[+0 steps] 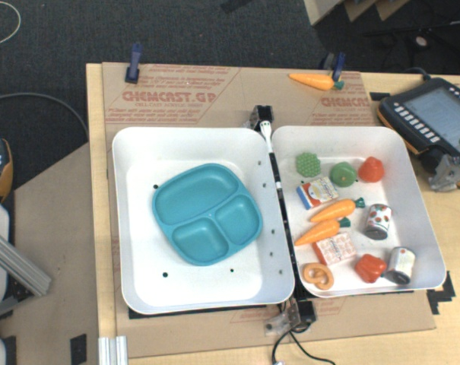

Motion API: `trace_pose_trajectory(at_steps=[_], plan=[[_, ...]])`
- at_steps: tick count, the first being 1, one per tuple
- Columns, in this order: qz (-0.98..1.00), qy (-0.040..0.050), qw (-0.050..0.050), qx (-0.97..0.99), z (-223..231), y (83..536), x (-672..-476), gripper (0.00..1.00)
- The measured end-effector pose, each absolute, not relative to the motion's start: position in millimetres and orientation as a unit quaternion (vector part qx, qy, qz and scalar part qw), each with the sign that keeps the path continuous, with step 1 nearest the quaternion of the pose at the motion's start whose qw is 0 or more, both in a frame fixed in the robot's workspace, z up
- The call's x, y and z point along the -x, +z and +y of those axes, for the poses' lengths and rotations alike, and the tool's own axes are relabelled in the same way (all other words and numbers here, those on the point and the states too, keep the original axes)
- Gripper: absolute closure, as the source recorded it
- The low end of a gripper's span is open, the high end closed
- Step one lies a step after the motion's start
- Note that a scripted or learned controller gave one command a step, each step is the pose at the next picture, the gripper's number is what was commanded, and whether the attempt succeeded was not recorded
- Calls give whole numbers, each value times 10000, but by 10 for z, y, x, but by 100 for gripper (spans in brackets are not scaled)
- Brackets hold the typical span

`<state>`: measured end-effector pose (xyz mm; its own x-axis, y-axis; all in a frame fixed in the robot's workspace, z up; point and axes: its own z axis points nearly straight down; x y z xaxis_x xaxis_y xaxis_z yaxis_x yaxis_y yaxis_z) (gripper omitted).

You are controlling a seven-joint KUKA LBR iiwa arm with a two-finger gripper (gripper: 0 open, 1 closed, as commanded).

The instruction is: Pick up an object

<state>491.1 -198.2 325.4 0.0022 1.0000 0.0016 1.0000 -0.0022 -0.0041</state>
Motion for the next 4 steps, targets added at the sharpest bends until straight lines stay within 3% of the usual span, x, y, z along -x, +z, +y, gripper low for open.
trace_pose_trajectory(at_steps=[1,2,3,4], plan=[[-7071,10,33,7071,-1766,2808,-4782,100],[-7120,-27,-8,7022,-427,3241,-4803,100],[-7086,21,37,7056,-47,2603,-4786,100],[-7102,-28,-15,7040,777,3085,-4798,100]])
